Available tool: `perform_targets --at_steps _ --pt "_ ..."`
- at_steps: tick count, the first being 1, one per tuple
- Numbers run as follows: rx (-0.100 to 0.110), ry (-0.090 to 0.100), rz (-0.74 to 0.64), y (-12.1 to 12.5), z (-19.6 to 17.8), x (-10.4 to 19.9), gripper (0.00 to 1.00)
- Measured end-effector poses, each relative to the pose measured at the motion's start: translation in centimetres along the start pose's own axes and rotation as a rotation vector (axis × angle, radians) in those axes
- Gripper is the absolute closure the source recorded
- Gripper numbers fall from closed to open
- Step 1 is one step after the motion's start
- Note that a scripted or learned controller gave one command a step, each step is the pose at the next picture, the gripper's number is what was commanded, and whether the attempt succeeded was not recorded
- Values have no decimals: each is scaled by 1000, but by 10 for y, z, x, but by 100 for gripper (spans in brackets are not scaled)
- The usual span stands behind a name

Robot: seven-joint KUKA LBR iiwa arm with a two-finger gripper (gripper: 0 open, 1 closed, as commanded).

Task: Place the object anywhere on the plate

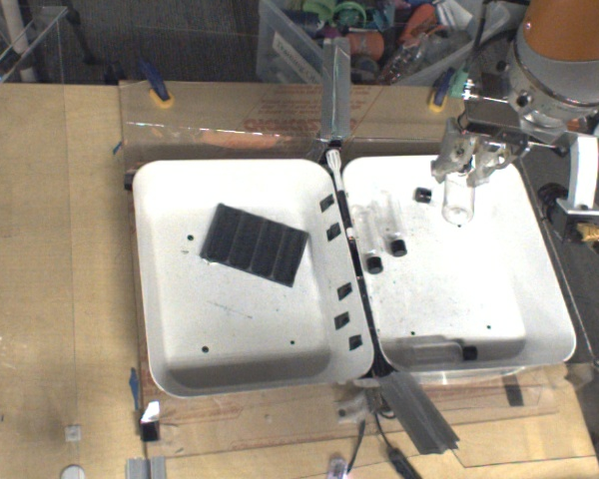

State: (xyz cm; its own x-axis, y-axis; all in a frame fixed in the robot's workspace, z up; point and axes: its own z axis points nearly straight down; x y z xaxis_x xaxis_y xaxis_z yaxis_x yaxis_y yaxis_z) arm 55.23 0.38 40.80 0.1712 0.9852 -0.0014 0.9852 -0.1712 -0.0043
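Two bins sit side by side: the left bin [160,267] holds a dark ribbed plate [255,245] lying flat, and the right bin [499,297] has the gripper [466,173] hanging over its far part with a clear, tube-like object [457,204] pinched at its top end between the fingers and dangling upright. It looks light, stiff and smooth, likely a slippery plastic, so I judge a grip across its upper body safest. Small black bits [396,248] lie near the divider [344,257].
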Motion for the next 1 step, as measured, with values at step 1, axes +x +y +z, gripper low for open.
perform_targets --at_steps 1 --pt "-8 0 -292 38 -27 30 100"
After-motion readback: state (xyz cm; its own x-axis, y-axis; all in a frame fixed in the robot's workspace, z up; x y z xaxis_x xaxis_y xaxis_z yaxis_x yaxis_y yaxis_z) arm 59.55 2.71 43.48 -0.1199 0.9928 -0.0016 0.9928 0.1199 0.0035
